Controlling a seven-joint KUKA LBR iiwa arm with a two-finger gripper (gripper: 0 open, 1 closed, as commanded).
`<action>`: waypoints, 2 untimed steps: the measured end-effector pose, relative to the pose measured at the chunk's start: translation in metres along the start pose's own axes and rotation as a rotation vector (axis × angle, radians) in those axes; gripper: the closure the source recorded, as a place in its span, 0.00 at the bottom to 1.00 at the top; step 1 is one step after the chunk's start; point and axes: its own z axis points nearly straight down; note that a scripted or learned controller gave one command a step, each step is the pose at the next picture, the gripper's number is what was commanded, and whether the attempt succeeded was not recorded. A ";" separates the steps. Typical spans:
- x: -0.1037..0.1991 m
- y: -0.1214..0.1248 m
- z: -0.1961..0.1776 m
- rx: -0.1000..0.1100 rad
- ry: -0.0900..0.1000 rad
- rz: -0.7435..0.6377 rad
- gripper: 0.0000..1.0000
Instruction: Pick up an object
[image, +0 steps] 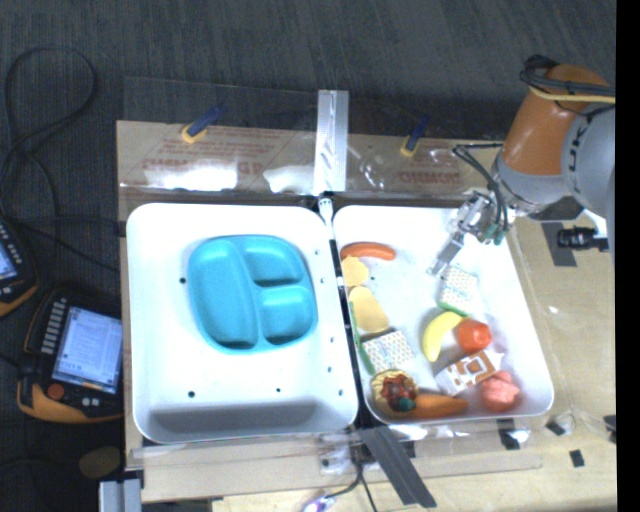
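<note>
The right bin (520, 300) holds several toy foods. Among them are an orange-red sausage (367, 252), a yellow piece (367, 308) and two patterned packets (388, 350) (460, 290). Toward the front lie a yellow-green fruit (437, 335), a red tomato (474, 334), a white and orange box (468, 373), a pink item (501, 390), a carrot (436, 405) and a small fruit bowl (393, 389). My gripper (439, 267) hangs over the back of this bin, slanting down-left. It is just above the upper packet, with nothing seen in it.
A blue divided tray (252, 290) lies in the left bin (150, 330). A raised divider (340, 300) separates the two bins. The arm's orange band (545, 130) is beyond the back right corner. Handheld devices (75, 355) lie off the bench at the left.
</note>
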 end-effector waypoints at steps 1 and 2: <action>0.020 -0.022 0.036 0.004 0.002 0.549 0.00; 0.005 -0.036 0.051 -0.006 0.002 0.498 0.00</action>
